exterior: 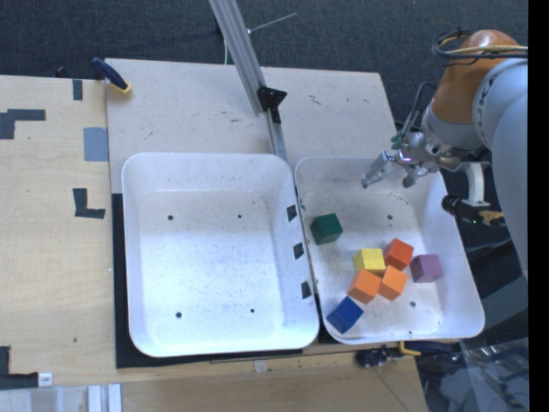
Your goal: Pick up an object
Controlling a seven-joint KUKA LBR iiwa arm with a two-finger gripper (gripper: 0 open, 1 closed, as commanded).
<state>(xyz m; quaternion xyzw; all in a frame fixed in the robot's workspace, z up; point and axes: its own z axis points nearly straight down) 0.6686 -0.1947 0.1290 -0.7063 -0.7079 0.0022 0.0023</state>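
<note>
The right bin (446, 316) holds several small blocks: a green one (326, 227), a yellow one (372, 259), three orange ones (399, 251) (393, 282) (365, 286), a purple one (426, 268) and a blue one (345, 314). My gripper (391, 175) hangs over the bin's far edge, above and well apart from the blocks. Its two fingers stand apart with nothing between them.
The left bin (137, 230) lies beside the right one. A slanted metal pole (244, 54) crosses the bench behind the bins. A blue and yellow clamp (111, 74) sits at the bench's far left corner.
</note>
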